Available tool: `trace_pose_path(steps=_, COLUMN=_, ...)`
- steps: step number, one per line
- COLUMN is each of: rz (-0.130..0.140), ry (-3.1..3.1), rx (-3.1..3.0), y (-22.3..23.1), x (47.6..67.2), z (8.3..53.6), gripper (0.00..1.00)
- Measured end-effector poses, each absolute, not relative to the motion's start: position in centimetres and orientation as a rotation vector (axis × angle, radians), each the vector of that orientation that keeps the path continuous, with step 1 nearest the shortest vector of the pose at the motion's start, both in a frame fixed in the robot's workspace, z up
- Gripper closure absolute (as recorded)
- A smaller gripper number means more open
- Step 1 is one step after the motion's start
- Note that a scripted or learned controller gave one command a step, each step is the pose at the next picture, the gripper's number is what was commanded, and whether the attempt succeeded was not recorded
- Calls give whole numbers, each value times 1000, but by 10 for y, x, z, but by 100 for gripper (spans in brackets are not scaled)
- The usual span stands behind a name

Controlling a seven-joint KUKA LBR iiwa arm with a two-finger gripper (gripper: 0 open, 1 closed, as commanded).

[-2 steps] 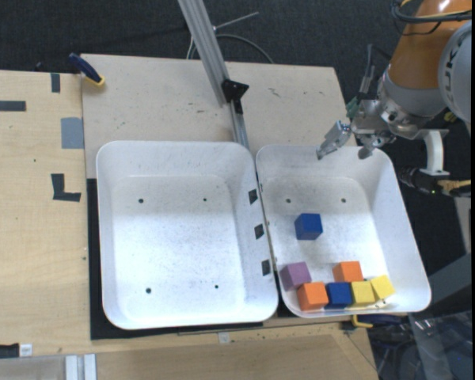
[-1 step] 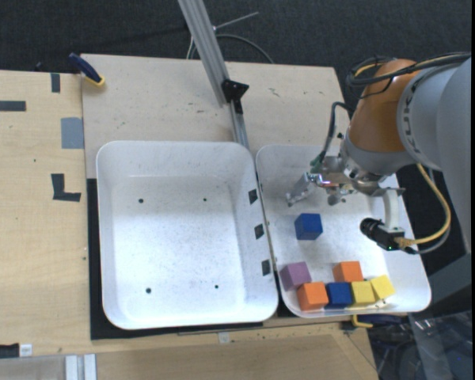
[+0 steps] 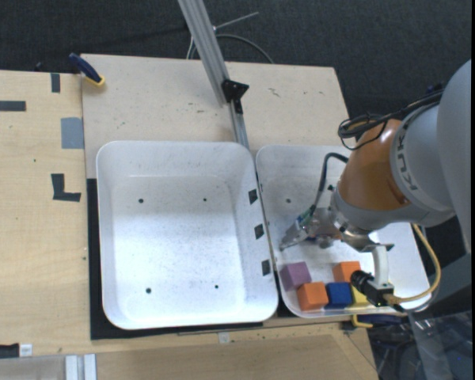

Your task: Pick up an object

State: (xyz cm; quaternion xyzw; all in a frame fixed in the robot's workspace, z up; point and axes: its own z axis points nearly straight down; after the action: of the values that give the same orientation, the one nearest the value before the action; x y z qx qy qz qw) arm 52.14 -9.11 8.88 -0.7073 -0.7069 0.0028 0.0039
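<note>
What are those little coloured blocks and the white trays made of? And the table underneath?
The blocks, purple, orange and blue, look like matte painted wood or foam: flat colour with no shine, so either is possible. The white bins seem moulded plastic, with rounded rims and a scuffed, speckled floor. The bench looks like plywood or pale fibreboard, since faint grain and scratches show.

white, dark-speckled left bin [image 3: 119,180] | white right bin [image 3: 279,172] | purple block [image 3: 295,274] | orange block [image 3: 313,295] | blue block [image 3: 340,294] | second orange block [image 3: 345,271] | grey arm [image 3: 439,157] with orange band [image 3: 368,172] | pale wood bench [image 3: 158,93] with grey tape marks | blue-and-yellow tool [image 3: 87,70]
</note>
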Motion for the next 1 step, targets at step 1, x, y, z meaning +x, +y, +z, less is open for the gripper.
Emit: trace_pose_path(steps=1, rz=6, ry=-2218, rx=-2219, y=-95, x=490, z=91, gripper=0)
